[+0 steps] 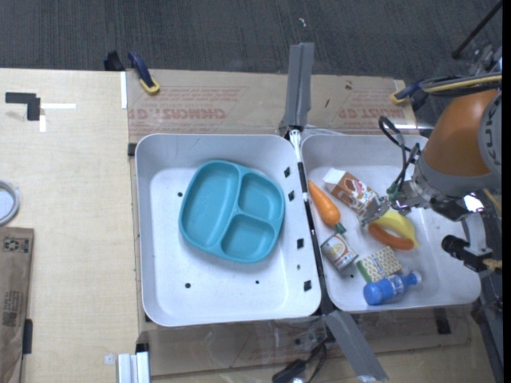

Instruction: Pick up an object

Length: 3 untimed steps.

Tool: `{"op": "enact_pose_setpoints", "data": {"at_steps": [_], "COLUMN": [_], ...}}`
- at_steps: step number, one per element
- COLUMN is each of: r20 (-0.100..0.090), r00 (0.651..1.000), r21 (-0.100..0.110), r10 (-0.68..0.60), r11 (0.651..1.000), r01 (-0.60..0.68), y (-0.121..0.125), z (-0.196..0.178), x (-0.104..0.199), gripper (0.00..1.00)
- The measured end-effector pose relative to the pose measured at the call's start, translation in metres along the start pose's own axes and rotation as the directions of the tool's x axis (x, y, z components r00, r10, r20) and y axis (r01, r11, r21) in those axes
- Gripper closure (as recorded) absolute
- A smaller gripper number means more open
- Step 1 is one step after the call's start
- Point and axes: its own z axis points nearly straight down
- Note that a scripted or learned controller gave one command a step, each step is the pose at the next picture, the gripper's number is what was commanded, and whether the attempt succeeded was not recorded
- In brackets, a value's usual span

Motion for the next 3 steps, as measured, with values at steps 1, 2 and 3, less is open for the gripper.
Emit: {"op": "enact_pose_setpoints", "data": {"at_steps": [1,2,3], "r20": [0.001,0.001,0.000], "r00": [1.000,1.000,0.998], "r21": [-0.002,-0.001,0.001], "r10": [0.004,0.004,-0.060], "r11": [1.000,1.000,0.998], "r01": [-0.004,-0.004,0.060], "y": [0.000,0.000,-0.042], "z": [-0.010,-0.010,0.001], "x": [-0.001,-0.001,0.029], "gripper": [1.00,0.00,0.00]}}
